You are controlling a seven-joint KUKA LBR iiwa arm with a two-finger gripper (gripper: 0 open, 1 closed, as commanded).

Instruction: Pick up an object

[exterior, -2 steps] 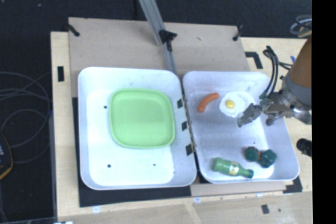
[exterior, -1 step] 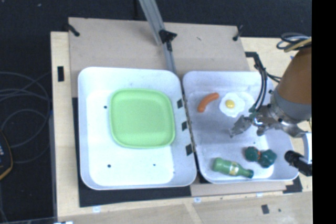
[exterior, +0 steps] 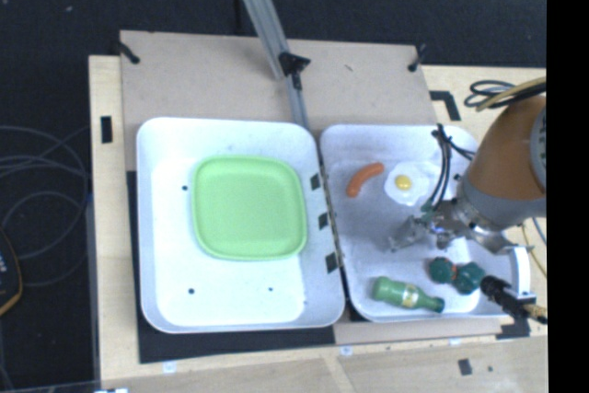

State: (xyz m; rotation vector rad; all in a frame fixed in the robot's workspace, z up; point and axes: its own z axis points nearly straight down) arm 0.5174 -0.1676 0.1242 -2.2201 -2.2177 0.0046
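Note:
The right bin (exterior: 368,152) holds an orange sausage (exterior: 364,179), a fried egg (exterior: 403,183), a green bottle (exterior: 406,294) lying on its side near the front, and a dark green toy (exterior: 456,274) at the front right. My gripper (exterior: 411,235) reaches in from the right and hangs low over the middle of this bin, below the egg and above the bottle. I see nothing between its fingers. The arm's orange band (exterior: 506,152) sits over the bin's right side.
The left bin (exterior: 166,290) carries a light green square plate (exterior: 249,207) at its centre. A grey pole (exterior: 262,9) slants down from the top to the seam between the bins. Cables lie at the bench's right edge.

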